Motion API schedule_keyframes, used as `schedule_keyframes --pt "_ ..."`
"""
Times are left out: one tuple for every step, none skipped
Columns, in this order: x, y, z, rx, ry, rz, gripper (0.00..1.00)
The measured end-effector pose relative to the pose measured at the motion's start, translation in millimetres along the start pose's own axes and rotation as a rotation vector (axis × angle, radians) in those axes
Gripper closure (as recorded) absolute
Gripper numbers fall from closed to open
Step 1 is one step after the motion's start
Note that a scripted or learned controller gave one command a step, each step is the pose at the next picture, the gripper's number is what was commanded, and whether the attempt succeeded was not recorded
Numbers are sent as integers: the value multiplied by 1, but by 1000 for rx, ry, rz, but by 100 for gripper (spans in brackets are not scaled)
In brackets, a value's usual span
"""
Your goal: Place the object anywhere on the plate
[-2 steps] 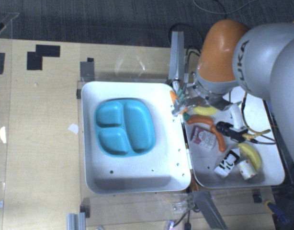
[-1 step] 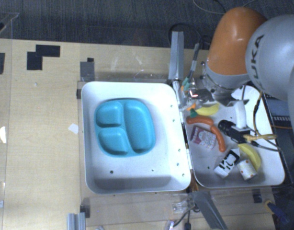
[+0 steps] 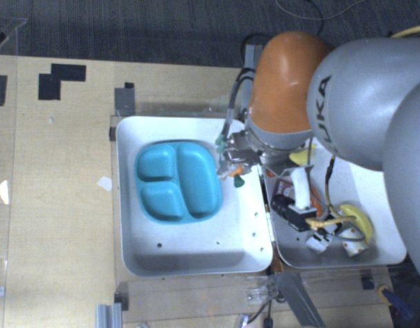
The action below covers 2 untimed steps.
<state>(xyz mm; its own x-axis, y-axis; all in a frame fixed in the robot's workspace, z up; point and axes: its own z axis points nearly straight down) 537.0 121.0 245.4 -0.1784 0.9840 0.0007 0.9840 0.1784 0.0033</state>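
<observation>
A blue plate [image 3: 177, 181] with three compartments lies in the left white bin [image 3: 189, 258]. My gripper [image 3: 230, 161] hangs just past the plate's right rim, under the orange band of the arm. A small orange and green object [image 3: 238, 178] shows right below the gripper, over the bin floor between the plate and the bin's right wall. The arm hides much of the gripper, and I cannot tell whether the object is held or lying in the bin.
The right bin [image 3: 388, 251] holds a yellow banana [image 3: 358, 221], a small white piece [image 3: 318, 243] and an orange bit [image 3: 323, 218]. The arm's big grey body covers most of that bin. Bare bin floor lies in front of the plate.
</observation>
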Motion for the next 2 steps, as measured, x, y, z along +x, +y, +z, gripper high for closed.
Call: schedule_keyframes --pt "0 0 0 0 0 1 0" --pt "18 24 131 -4 0 -71 0"
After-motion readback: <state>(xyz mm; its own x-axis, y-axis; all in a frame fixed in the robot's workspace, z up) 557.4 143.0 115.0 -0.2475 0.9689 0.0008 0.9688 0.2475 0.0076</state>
